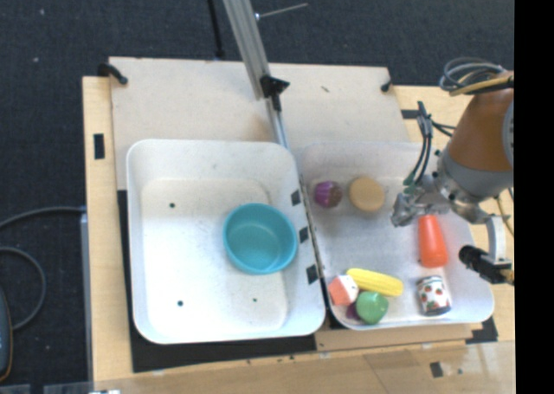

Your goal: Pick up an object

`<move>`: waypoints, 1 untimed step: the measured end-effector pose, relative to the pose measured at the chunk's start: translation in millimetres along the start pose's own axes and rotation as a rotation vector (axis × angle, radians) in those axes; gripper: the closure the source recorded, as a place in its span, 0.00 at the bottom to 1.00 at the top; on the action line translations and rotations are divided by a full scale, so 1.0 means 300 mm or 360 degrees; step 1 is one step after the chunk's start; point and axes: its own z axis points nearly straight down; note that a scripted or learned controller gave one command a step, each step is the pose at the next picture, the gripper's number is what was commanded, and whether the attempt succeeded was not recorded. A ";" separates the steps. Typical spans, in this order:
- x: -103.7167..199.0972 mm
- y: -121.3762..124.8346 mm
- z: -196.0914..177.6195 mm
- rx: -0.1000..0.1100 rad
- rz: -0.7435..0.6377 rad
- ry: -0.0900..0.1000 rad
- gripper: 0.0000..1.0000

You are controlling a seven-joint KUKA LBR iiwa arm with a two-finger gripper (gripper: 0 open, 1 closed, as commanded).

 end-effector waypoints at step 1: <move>-0.012 -0.016 -0.156 -0.0002 0.0001 0.0000 1.00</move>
